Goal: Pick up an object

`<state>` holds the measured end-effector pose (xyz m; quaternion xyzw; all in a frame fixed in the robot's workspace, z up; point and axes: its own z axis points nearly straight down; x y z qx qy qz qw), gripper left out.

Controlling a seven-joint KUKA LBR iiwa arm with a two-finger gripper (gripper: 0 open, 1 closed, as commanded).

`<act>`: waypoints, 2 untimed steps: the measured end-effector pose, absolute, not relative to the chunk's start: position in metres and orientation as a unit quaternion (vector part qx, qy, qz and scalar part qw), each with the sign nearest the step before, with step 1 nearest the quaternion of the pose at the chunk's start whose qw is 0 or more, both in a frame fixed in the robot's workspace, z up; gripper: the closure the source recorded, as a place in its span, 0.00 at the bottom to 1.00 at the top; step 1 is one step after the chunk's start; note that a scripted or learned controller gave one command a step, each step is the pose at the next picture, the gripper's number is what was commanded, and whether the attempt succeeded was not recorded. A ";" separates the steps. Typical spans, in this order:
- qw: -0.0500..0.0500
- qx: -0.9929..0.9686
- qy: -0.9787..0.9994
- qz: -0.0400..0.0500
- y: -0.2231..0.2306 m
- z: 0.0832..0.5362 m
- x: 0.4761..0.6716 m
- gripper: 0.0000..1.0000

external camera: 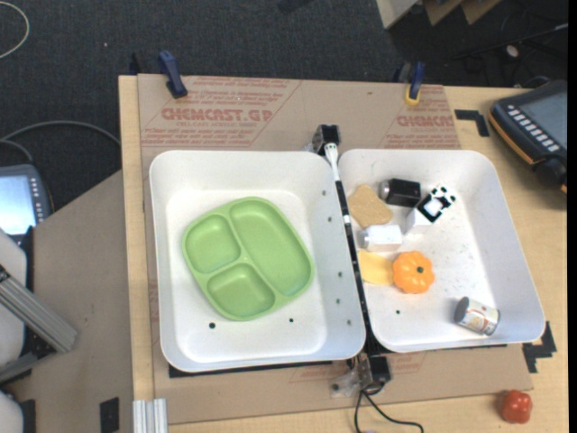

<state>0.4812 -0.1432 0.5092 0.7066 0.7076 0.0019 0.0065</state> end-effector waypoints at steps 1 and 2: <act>0.009 0.706 0.708 0.002 -0.143 0.520 0.482 1.00; -0.005 0.706 0.708 -0.003 -0.111 0.417 0.479 1.00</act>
